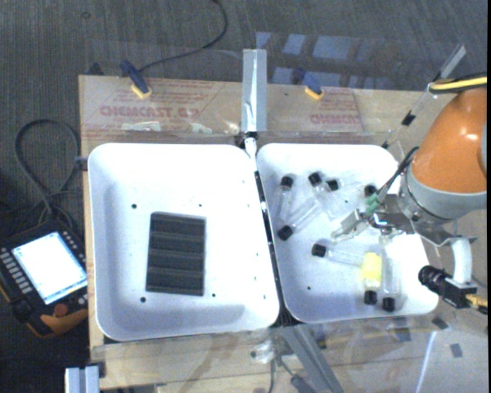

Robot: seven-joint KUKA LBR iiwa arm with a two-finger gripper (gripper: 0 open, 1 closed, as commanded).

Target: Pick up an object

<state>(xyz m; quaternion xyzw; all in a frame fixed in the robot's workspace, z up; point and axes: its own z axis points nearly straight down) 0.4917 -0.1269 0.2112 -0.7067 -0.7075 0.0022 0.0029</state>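
My gripper [362,219] hangs low over the clear black-capped plastic vials [301,211] scattered in the right white bin [270,244], placed for a grab; whether it is apart or together, I cannot tell.

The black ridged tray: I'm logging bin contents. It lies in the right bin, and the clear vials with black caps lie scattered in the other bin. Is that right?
Not quite. The camera view shows the black ridged tray lying in the left bin, not the right. The clear vials with black caps lie scattered in the right bin, so they are indeed in the other bin.

Dark grey carpet floor [106,23], black cable [217,31], lit handheld screen [47,266] at left
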